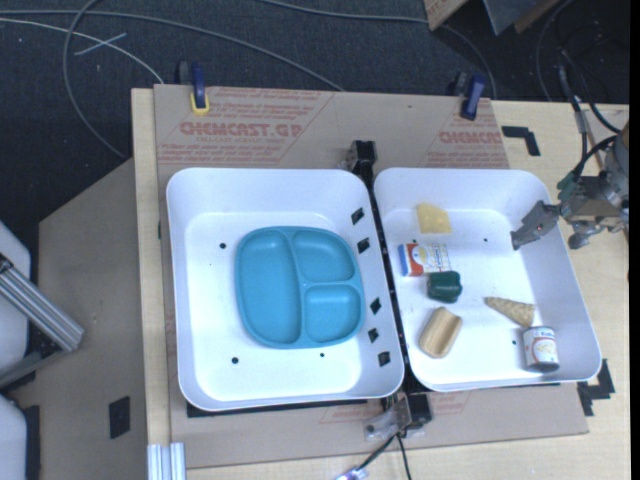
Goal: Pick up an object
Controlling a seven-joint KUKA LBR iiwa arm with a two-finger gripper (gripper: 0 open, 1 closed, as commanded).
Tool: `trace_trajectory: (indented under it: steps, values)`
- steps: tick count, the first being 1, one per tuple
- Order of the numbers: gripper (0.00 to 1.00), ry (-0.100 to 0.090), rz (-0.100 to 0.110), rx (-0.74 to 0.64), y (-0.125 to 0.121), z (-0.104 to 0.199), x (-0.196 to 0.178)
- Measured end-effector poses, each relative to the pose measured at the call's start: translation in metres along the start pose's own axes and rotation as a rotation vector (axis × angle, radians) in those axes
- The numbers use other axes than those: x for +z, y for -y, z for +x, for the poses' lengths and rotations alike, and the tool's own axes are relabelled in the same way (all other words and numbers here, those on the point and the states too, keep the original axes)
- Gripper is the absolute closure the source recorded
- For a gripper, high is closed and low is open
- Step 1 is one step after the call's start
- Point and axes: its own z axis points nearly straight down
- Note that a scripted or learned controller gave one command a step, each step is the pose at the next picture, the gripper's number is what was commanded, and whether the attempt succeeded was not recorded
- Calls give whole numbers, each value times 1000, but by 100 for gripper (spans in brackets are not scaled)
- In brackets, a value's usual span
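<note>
Small objects, a yellow block, a carton, a green toy, a tan roll, a cone and a can, lie loose in the right bin, within reach, while the gripper hovers at its rim, holding nothing; its opening cannot be told. A blue plate sits in the left bin.

Left bin holds a blue divided plate, roughly centred. Right bin holds a yellow block at far side, a red-and-blue carton, a dark green object just near of it, a tan cylinder, a cone, and a small can at near right. End effector sits over the right bin's far right rim.
</note>
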Motion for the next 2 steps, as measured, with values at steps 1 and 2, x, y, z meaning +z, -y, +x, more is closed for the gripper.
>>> trace_trajectory:
  steps: [1, 2]
  values:
    - [0, 3, -13, -4, -2, 1, -7]
    - [0, 1, -8, -4, -10, 6, 51]
